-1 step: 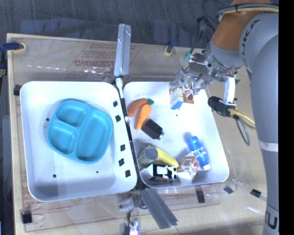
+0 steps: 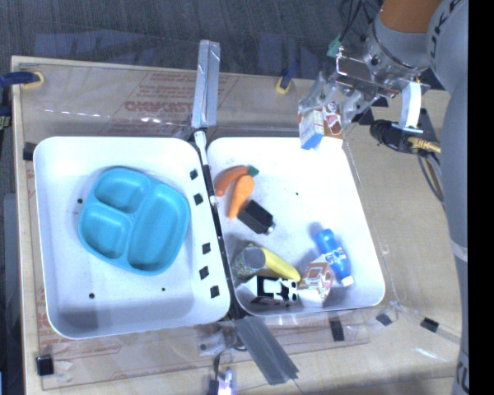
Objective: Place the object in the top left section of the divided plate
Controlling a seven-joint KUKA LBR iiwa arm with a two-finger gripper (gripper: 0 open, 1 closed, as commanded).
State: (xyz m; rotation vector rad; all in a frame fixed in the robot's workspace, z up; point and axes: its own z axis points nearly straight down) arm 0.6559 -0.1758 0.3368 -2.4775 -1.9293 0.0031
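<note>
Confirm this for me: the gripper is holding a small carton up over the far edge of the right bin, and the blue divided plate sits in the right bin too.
One thing is wrong. The camera view shows the blue divided plate in the left bin, not the right bin. The rest stands: the gripper holds a small carton up over the right bin's far edge.

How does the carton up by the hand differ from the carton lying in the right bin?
The small brown-and-white carton at the hand hangs above the bin's far rim; the small brown-and-white carton in the right bin lies low among other items, beside the blue bottle. Both share the same print.
</note>
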